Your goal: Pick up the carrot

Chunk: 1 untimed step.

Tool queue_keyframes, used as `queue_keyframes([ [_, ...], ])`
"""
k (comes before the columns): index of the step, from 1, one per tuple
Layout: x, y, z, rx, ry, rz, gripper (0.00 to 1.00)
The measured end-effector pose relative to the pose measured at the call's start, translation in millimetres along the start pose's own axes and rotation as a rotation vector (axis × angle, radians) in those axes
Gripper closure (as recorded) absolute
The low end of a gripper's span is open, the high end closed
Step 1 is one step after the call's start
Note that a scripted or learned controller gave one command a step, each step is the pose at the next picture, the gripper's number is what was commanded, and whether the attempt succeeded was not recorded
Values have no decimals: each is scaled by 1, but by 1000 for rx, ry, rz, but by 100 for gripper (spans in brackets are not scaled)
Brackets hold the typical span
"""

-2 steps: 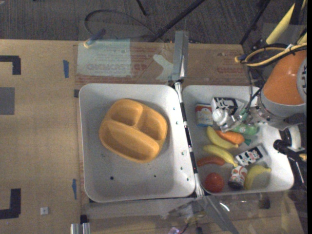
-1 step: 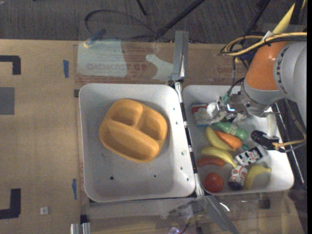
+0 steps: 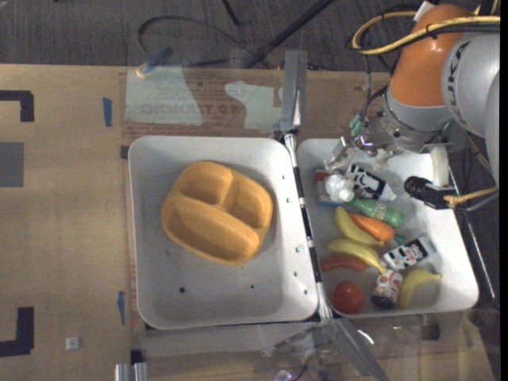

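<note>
The carrot (image 3: 373, 227) is a short orange piece lying in the middle of the right bin (image 3: 464, 272), between a green bottle (image 3: 382, 211) and a yellow banana (image 3: 347, 224). My gripper (image 3: 352, 148) hangs over the bin's far left corner, up and to the left of the carrot and well apart from it. I see nothing held in it. The grey and orange arm (image 3: 432, 62) comes in from the upper right.
The right bin also holds a black-and-white carton (image 3: 368, 181), a white lump (image 3: 339, 186), two more bananas (image 3: 357, 252), a second carton (image 3: 409, 252), a red tomato (image 3: 347, 296) and a small can (image 3: 386, 288). A yellow divided plate (image 3: 218, 211) lies in the left bin (image 3: 159, 292).
</note>
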<state>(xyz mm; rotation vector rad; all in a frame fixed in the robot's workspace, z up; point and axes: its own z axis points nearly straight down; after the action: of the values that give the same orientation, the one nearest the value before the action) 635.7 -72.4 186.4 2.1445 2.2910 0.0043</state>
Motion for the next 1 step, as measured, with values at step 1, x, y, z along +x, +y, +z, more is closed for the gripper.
queue_keyframes([
  [1,-58,-56,39,6,1,-104,0],
])
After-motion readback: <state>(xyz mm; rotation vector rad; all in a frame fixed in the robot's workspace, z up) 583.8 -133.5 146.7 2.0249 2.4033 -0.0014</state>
